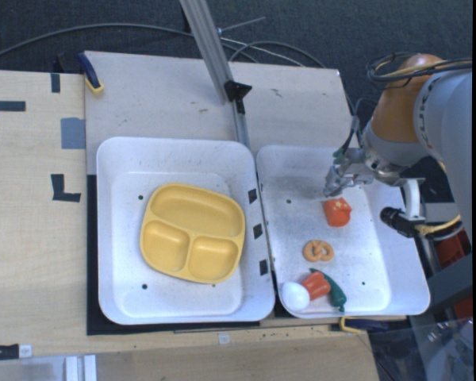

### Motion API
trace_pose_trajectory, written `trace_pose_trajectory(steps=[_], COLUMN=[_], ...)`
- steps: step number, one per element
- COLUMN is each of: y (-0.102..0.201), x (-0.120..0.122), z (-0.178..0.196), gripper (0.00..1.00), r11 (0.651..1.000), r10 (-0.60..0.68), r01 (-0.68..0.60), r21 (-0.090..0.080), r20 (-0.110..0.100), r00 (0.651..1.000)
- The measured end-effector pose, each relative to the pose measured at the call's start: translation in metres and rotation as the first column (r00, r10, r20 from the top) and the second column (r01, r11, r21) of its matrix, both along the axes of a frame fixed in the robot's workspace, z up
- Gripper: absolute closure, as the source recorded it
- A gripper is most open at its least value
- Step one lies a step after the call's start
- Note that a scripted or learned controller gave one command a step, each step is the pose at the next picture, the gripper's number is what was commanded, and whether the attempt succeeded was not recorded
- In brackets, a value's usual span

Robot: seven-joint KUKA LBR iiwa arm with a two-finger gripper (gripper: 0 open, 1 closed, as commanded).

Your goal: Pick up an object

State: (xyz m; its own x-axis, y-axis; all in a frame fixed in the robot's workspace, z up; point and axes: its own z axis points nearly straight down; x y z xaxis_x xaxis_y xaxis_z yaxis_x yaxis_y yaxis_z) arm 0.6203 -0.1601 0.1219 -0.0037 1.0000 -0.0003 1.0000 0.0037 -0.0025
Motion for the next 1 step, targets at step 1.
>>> trace_pose_trajectory(steps=[1], y=[-0.0074], x=[0.0048], z=[0.0474], gripper=[1.00], r11=[1.000], r10=[-0.002], r01=[0.002], r21=[-0.001], r20=[0.005], r00=[1.000])
